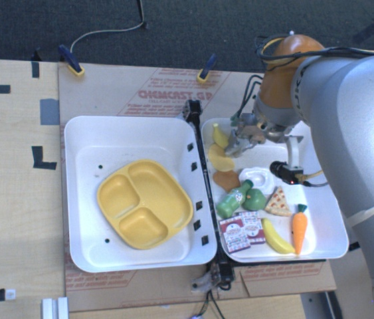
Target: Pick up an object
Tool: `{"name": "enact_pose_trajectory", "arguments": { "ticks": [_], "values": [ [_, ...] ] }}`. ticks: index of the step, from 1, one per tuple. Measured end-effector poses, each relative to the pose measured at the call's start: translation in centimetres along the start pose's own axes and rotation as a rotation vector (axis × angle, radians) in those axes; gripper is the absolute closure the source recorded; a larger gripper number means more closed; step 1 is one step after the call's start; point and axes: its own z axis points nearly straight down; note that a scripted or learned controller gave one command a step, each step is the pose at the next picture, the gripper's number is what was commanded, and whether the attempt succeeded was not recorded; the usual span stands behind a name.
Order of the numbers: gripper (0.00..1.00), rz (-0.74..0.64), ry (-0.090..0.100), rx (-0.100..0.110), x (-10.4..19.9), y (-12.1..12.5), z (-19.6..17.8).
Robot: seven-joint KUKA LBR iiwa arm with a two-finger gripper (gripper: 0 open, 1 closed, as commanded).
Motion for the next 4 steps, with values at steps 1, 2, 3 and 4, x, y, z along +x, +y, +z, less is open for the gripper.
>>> {"name": "enact_pose_trajectory", "arguments": {
  "ticks": [1, 2, 3, 4],
  "values": [
    [0.00, 0.000, 0.000, 0.000, 0.00, 0.01, 0.00],
    [0.00, 0.000, 0.000, -0.010, -0.07, 0.22, 0.78],
    [1.00, -0.002, 0.001, 0.006, -0.11, -0.13, 0.12],
    [0.00, -0.001, -0.001, -0.005, -0.11, 0.09, -0.07]
  ]
}}
